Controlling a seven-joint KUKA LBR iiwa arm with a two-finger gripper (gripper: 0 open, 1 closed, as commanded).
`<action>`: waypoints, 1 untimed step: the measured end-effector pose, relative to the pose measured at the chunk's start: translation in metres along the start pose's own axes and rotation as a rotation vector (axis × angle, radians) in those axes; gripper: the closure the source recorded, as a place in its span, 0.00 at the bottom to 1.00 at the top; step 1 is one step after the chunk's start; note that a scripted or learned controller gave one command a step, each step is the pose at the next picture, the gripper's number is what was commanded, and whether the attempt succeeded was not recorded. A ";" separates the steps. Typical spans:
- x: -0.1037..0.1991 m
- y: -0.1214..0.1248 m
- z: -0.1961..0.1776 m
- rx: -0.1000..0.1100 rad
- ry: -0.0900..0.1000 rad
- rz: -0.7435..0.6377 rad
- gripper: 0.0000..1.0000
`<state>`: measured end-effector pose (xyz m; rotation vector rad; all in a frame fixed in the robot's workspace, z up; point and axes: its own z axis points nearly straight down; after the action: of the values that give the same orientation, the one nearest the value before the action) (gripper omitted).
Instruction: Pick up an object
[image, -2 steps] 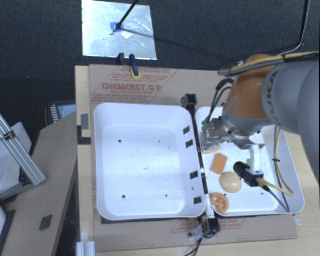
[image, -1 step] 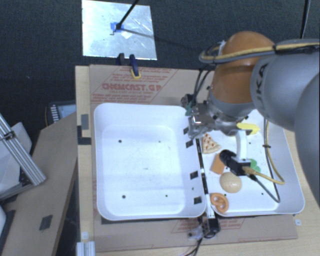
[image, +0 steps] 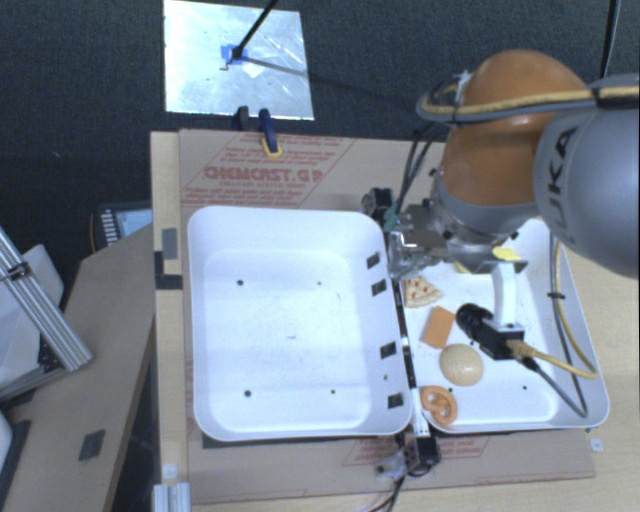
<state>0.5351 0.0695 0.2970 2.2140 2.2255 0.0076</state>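
- Reaching in from the right, the grey KUKA arm with an orange band (image: 520, 150) hangs over the upper part of the right shallow white plastic bin (image: 535, 400).
- Its 2-finger gripper (image: 402, 250) sits low at that bin's upper left corner, close to the wall it shares with the left shallow white plastic bin (image: 290, 330).
- Whether the gripper is clenched or released cannot be told, since the wrist blocks it; nothing can be seen grasped.
- All the loose things lie in the right bin, along its left side.
- A tan pizza-slice-shaped toy with red spots (image: 421, 292) lies just below the gripper; I cannot tell whether they touch.
- A flat orange square block (image: 438, 327) lies just below the slice.
- A beige egg-shaped ball (image: 462, 364) rests below and right of the block, near it.
- A brown pretzel-shaped toy (image: 438, 403) lies by the bin's lower left corner, just below the ball.
- A small yellow piece (image: 507, 255) shows under the wrist, farther right.
- Both bins stand side by side on a tan cardboard sheet printed in red letters (image: 265, 165).
- A blue clamp (image: 268, 130) grips the sheet's top edge.
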 end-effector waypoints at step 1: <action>0.059 -0.019 -0.045 -0.001 0.002 -0.005 1.00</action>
<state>0.5155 0.1288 0.3418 2.2083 2.2320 0.0108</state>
